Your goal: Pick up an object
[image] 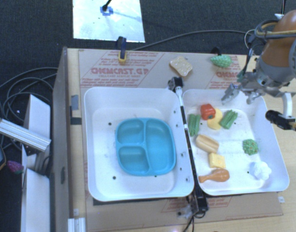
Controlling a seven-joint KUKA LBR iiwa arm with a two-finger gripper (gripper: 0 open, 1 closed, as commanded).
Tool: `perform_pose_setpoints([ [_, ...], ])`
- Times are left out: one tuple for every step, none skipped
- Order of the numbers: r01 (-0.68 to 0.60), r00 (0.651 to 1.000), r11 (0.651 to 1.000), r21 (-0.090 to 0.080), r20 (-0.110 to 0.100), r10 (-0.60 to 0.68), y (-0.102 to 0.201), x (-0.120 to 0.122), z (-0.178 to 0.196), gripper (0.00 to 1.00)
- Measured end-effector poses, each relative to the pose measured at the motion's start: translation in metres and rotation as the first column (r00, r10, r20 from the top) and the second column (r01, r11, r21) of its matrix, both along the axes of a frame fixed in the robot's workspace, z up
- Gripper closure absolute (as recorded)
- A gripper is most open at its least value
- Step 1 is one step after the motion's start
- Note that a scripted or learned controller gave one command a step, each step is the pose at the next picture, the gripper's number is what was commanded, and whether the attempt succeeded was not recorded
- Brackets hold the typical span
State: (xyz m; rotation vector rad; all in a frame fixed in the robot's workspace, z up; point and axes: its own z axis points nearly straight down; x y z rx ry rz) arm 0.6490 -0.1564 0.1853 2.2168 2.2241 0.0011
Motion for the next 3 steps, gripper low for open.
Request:
perform_pose_setpoints([
  [-0.001,1.0,1.0,0.001,0.003,0.001,0.065,-0.011,-0.092,0.0],
  [0.002,1.0,1.0,0.0,0.002,-0.002,0.036,0.007,-0.091,0.0],
  [0.0,1.0,1.0,0.0,0.005,0.0,0.037,0.008,-0.08,1.0],
])
